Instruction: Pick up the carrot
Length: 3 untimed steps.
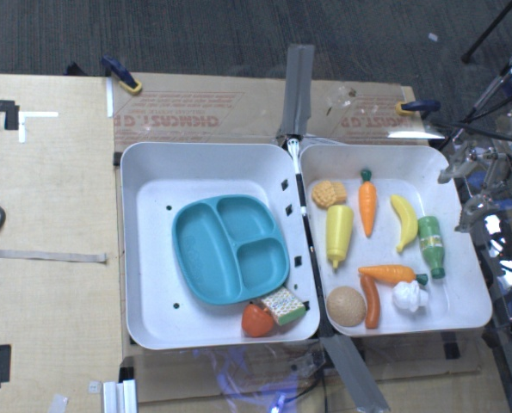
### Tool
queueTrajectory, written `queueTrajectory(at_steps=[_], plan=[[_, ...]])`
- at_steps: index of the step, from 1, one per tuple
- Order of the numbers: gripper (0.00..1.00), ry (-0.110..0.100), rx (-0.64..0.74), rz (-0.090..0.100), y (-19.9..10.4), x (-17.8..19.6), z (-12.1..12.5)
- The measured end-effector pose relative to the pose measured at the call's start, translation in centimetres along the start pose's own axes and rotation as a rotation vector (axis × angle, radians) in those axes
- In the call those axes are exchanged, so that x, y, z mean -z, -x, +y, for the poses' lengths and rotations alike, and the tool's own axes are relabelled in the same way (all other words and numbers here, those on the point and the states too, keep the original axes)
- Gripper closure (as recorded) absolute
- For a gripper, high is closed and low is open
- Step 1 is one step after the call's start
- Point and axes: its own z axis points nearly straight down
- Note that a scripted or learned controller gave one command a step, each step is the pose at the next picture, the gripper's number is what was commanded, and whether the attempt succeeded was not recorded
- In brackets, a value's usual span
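nearest the lens, a tomato (256,320) sits by the blue plate (231,248). two carrots lie in the right bin (475,269): carrot (367,205) upright, second carrot (389,274) flat. neither is lifted; gripper (484,192) waits at the edge, grip state unclear.

Cardboard sheet (238,110) behind the bins: reddish printed lettering, appearing upside down or mirrored; not legible.
Green bottle (430,246): label present, print too small to read.
Small box (284,305) by the blue plate (230,249): patterned face, no readable words.
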Motion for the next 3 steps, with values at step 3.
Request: queueTrajectory(at_steps=[3], plan=[[0.00,-0.001,-0.636,0.001,4.4,-16.0,9.7]])
